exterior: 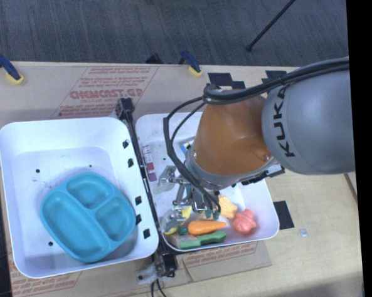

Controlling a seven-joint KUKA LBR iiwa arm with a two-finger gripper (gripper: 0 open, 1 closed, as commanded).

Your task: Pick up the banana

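Robot arm's gripper (199,203) sits low in right bin (269,227), just above banana (178,222) w/ toy foods; finger state can't be told.

Overhead slanted view of both bins (12,187)

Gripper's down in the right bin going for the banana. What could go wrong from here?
1. Clutter: the banana lies packed against the toy carrot and a green piece near the bin's front wall, so the gripper might close on the wrong toy or take two.
2. The banana is mostly hidden among the other toys, so a clean grasp looks unlikely.
3. The right bin wall is close beside the banana; a finger could strike it.
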